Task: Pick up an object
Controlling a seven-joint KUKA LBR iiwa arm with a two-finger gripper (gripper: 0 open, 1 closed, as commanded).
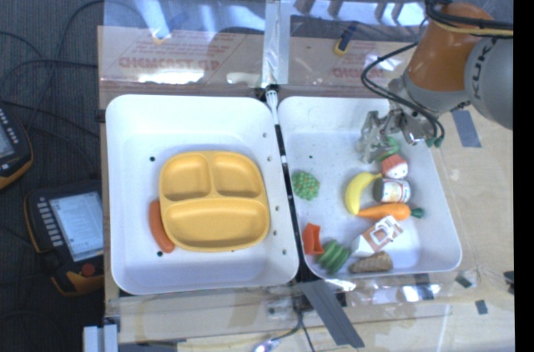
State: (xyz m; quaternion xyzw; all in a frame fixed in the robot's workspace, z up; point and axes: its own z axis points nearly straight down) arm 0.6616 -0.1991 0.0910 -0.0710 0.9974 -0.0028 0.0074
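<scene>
Grey carpet surrounds the surface, where the gripper [380, 133] hangs low in the right bin [334, 121], fingers' spread impossible to tell and nothing seen held, just above the banana [358, 193] and carrot [385, 211]; pick apparently not yet made.

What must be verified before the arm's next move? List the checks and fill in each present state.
1. Two-finger gripper is above the right white bin: ok.
2. Something is held between its fingers: cannot tell.
3. Toys lie within the bin near the gripper, such as the yellow banana and the orange carrot: ok.
4. Targets stand apart from one another: not ok; the banana, the carrot and a small can crowd together.
5. Green round toy sits alone, away from the cluster: ok.
</scene>
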